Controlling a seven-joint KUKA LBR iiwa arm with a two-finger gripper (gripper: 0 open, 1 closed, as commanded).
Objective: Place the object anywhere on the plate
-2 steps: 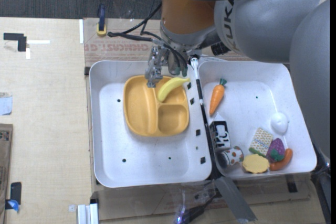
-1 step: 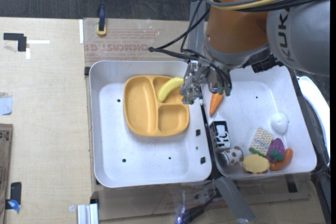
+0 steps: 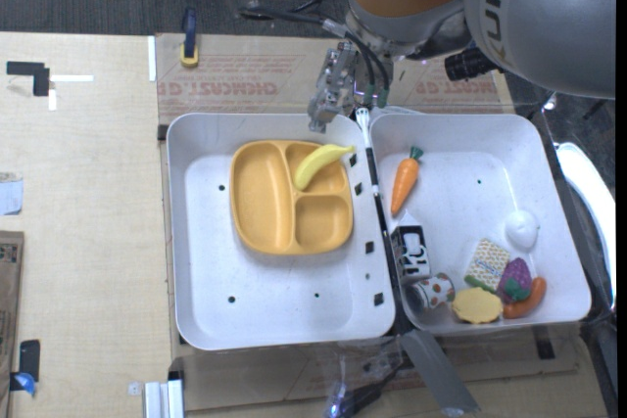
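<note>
A banana (image 3: pixel 321 163) lies on the yellow divided plate (image 3: pixel 265 201) in the left bin (image 3: pixel 196 240), resting across the plate's far right compartment with its tip over the right rim. The gripper (image 3: pixel 338 98) hangs above the far edge of that bin, near the seam between the bins and apart from the banana; its fingers grip nothing, but their spacing cannot be told. In the right bin (image 3: pixel 470 176) lie a carrot (image 3: pixel 404 181) and other small toy foods.

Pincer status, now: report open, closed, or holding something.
Pincer: state cannot be told; it sits above the bins' far edge, nothing visibly held.
</note>
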